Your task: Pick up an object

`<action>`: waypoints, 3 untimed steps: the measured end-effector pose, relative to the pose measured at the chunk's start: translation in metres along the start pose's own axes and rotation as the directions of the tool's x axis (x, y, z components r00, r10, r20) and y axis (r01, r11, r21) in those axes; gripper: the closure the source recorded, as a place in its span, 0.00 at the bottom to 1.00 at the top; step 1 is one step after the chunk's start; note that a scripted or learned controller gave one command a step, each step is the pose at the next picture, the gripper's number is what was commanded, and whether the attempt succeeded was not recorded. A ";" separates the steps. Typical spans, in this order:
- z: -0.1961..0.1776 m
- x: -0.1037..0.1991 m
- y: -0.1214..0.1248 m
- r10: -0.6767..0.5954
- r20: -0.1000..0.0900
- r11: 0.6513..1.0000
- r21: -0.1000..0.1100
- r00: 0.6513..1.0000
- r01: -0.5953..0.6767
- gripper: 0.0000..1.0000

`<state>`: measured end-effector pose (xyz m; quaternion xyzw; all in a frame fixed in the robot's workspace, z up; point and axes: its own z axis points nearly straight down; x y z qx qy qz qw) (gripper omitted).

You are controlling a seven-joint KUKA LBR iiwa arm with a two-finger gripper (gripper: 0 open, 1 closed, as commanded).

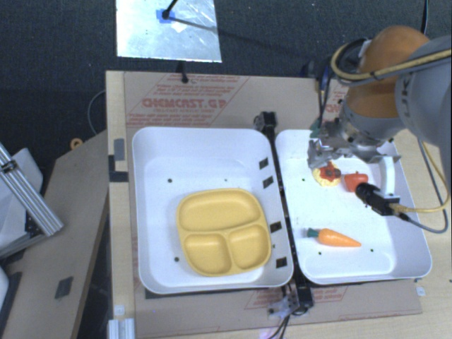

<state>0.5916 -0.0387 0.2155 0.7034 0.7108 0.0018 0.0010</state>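
Note:
In the right bin (381, 267) my gripper (323, 158) reaches down near the far left part of the floor. Directly under and touching its tips lies a small yellow and red toy food piece (329, 175). A red-orange piece (354, 181) lies just to the right of that. An orange carrot (339, 239) with a green stub rests nearer the front of the same bin. Nothing is seen lifted off the floor.
The left bin (155, 154) holds a yellow three-compartment plate (222, 230). A black divider strip (277, 189) runs between the bins. A black cable end (374, 198) hangs over the right bin beside the red piece. The arm's body covers the bin's far right corner.

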 end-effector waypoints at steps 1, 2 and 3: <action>0.007 0.050 0.025 0.000 0.000 1.000 0.001 1.000 0.000 1.00; 0.009 0.093 0.045 0.001 -0.001 1.000 0.000 1.000 -0.001 1.00; 0.006 0.147 0.067 0.000 -0.002 1.000 -0.001 1.000 0.000 1.00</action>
